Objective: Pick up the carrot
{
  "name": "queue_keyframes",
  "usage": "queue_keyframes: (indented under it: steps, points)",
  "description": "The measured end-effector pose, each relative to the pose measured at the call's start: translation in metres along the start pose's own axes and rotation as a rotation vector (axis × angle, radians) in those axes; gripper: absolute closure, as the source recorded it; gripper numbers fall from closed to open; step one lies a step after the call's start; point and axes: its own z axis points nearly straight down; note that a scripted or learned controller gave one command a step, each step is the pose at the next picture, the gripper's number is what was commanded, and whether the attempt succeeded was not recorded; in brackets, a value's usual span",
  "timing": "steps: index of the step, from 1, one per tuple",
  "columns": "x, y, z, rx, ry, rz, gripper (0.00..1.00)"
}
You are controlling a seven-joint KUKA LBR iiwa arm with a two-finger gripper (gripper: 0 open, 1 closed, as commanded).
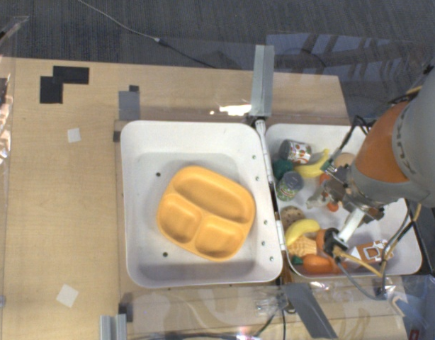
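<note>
The carrot (317,263) lies by the right bin's (407,255) near wall, apart from the gripper (329,192), state unreadable.

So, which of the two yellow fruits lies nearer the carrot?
The lower yellow fruit, close to the carrot; the other sits higher, by the top can.

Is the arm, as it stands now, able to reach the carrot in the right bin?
Probably yes. The arm hangs over the right bin, and the carrot lies uncovered by the bin wall at the bottom of the view. A banana close beside it may crowd the grasp.
</note>
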Motion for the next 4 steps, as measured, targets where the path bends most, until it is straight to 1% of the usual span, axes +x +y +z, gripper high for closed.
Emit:
queue_keyframes:
  steps: [1,2,3,4]
  points:
    - [-0.004,-0.019,0.003,0.001,-0.002,0.668,0.0]
    - [-0.004,0.047,-0.015,-0.002,-0.001,0.632,0.0]
    - [0.032,0.025,0.02,-0.003,0.004,0.563,0.0]
    - [0.039,0.101,-0.032,-0.005,0.002,0.601,0.0]
